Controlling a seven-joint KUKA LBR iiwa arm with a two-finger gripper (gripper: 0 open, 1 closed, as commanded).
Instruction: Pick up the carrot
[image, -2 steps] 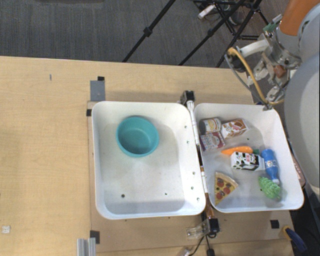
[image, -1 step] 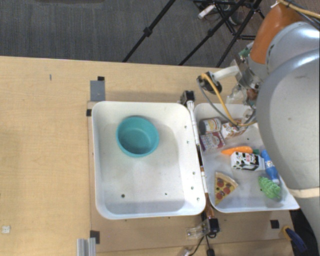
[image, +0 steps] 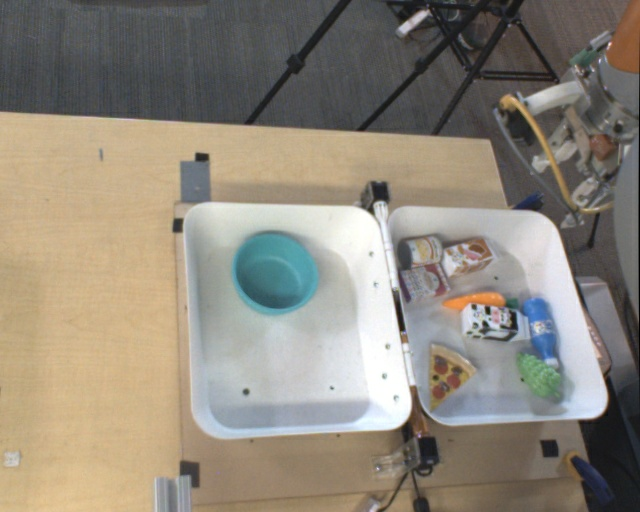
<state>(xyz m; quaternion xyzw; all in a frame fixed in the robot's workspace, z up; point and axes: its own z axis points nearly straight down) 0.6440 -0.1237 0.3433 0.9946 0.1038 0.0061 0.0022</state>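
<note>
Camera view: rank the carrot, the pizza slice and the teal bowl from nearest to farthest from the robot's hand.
The hand sits at the upper right, beyond the right bin.
1. Carrot, middle of the right bin.
2. Pizza slice, near front of the right bin, towards its left wall.
3. Teal bowl, in the left bin.

left bin (image: 210, 330): one teal bowl (image: 275, 272). right bin (image: 560, 260): pizza slice toy (image: 448, 373), blue bottle (image: 541, 331), green toy (image: 541, 376), small cartons (image: 466, 257).
</note>
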